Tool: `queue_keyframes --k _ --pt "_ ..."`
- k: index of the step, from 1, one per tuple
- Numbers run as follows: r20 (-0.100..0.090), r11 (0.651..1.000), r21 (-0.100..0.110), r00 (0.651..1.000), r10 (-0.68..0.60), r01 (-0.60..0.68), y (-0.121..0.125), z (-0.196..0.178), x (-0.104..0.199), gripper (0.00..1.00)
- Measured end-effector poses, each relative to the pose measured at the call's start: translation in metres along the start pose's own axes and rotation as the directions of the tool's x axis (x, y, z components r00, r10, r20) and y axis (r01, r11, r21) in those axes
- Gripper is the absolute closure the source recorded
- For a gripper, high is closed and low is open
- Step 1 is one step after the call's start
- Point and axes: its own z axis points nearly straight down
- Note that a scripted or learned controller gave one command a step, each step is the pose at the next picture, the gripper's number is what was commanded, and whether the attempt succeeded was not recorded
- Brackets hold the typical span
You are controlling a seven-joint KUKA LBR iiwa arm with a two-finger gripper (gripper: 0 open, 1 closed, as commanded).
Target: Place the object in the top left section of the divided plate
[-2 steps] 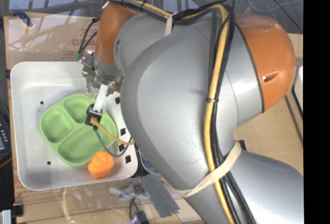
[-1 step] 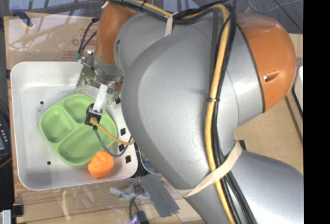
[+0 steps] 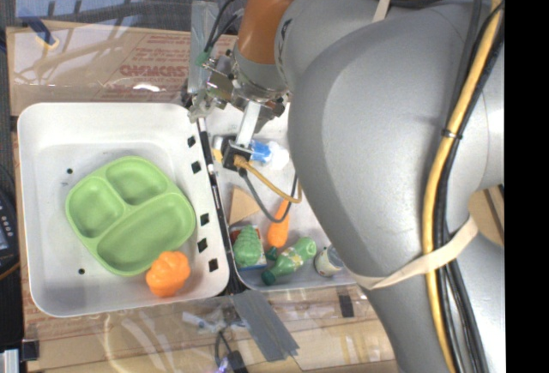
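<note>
A light green divided plate [image 3: 129, 215] lies in the left white bin [image 3: 39, 191]; it has two small sections on its upper side and one long section below, all bare. An orange toy pepper [image 3: 168, 273] rests on the bin floor just off the plate's lower right rim. My gripper [image 3: 203, 99] hangs over the wall between the two bins, above the right bin's upper left corner, up and right of the plate. The wrist hides its tips. I see nothing held in it.
The right bin [image 3: 296, 284] holds an orange carrot [image 3: 277, 234], two green toy vegetables [image 3: 248, 248] [image 3: 292, 258], a tan wedge [image 3: 243, 206], a blue-and-white item [image 3: 262, 154] and a small round can [image 3: 327, 261]. The bulky grey arm [image 3: 377, 123] covers most of that bin.
</note>
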Motion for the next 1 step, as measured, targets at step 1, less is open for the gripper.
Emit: queue_keyframes --k 1 --pt "0.003 1.0 0.005 1.0 -0.015 0.015 -0.0027 -0.0082 0.0039 1.0"
